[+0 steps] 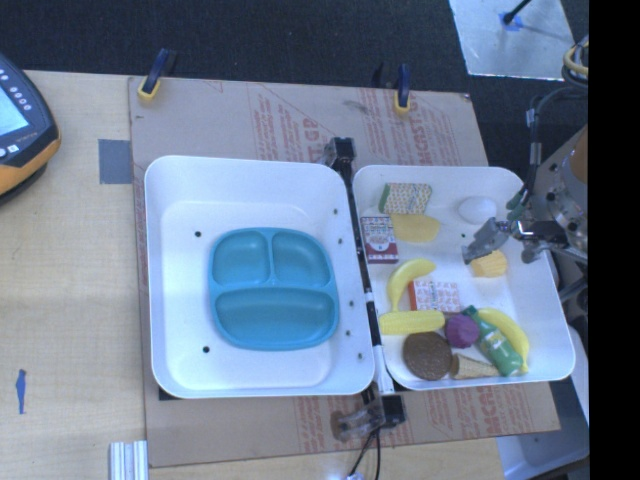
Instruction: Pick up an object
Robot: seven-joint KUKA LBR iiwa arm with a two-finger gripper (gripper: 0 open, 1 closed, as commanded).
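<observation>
The right bin [540, 298] holds several toy foods. My gripper [506, 245] reaches in from the right and hovers over that bin's upper right part, fingers [484, 239] spread open with nothing between them. A yellow cheese wedge [489, 264] lies just below the left finger. A white egg [477, 208] sits a little beyond it. Further left lie a yellow banana [408, 278], a red-and-white carton [378, 238] and a green-and-yellow box [405, 198].
The left bin [170, 348] holds a blue divided plate [273, 288]. Along the right bin's front lie a brown cookie [428, 355], a purple fruit [461, 329], a green bottle [497, 351] and a second banana [510, 330]. Clamps hold the cardboard sheet [300, 118] at its far edge.
</observation>
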